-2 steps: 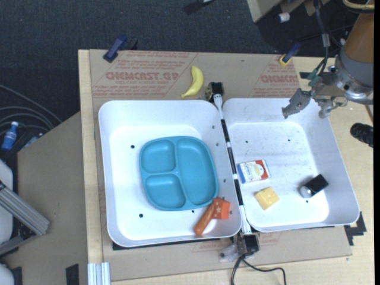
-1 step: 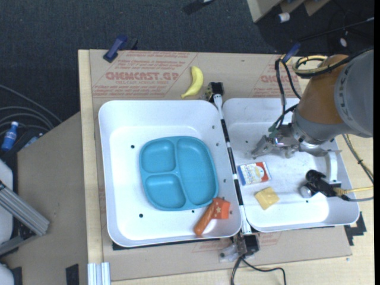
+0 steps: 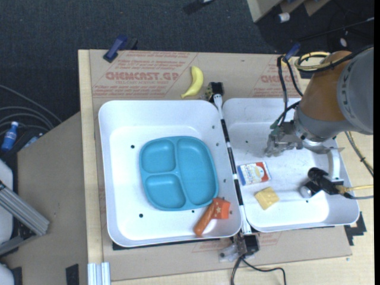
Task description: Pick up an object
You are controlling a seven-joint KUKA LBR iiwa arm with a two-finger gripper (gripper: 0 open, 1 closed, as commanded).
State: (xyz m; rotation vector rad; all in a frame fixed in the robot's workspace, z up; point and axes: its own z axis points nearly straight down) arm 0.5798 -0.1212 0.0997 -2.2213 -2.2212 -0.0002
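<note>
Gripper (image 3: 279,144) hangs over the right bin (image 3: 285,218); can't tell its finger spread. I'd probably centre over the small packet (image 3: 253,173) before dropping.

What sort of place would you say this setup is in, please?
Most likely a robotics lab test bench: two white bins sit on a protective-film-covered board, holding toy items such as a blue divided plate, with loose cables on dark carpet.

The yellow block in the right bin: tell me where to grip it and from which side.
Grip the yellow block across its two shorter flat sides, coming straight down from above. It lies flat and slightly turned on the right bin floor, apart from the small card, so fingers probably fit on either side.
</note>
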